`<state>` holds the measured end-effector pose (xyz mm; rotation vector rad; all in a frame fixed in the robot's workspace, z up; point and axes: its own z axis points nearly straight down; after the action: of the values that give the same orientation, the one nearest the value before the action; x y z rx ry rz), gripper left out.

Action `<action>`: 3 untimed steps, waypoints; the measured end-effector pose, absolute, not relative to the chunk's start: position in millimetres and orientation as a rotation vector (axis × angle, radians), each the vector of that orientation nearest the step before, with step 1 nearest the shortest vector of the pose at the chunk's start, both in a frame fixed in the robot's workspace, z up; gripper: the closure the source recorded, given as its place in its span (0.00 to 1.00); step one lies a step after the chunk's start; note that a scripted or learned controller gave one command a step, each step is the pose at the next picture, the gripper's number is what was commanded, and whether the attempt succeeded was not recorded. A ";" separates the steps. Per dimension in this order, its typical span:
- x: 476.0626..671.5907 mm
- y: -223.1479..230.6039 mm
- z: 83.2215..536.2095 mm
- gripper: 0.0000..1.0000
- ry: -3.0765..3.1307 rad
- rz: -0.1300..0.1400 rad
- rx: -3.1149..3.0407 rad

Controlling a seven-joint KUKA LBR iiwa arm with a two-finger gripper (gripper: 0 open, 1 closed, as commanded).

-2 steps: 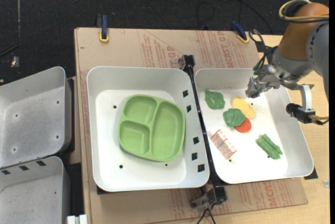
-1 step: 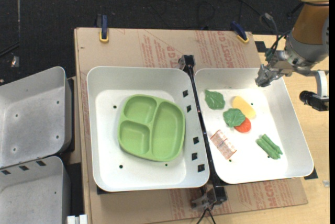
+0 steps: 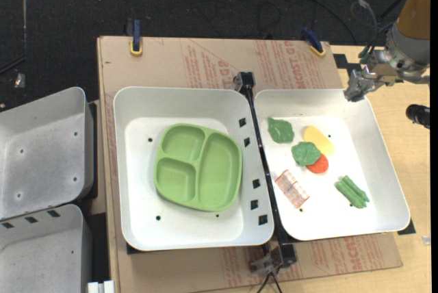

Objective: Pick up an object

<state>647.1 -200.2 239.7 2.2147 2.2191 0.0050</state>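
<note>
The left bin [image 3: 130,148] holds a green divided tray [image 3: 199,166]; the right bin [image 3: 383,168] holds small toy foods, among them a yellow piece [image 3: 319,138]. The hand [image 3: 356,91] hovers at its far rim, grip unclear.

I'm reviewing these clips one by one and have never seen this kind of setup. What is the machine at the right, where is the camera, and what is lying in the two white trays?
The single camera sits above the bench and looks down at a slant. The machine at the right edge is a robot arm, grey with an orange band, and its hand hangs over the far right corner of the right bin. Nothing is visible in its grip.

The left bin holds a green divided plate. The right bin holds small toy foods: a green leafy piece, a yellow piece, a second green piece lying partly on a red-orange one, a pink patterned wafer and a green stalk. The job is to pick up one object; none is lifted yet.
</note>
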 end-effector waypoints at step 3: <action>642.6 -42.4 250.5 1.00 2.229 0.001 2.214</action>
<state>642.6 -42.4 250.5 2.2140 2.2290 0.0013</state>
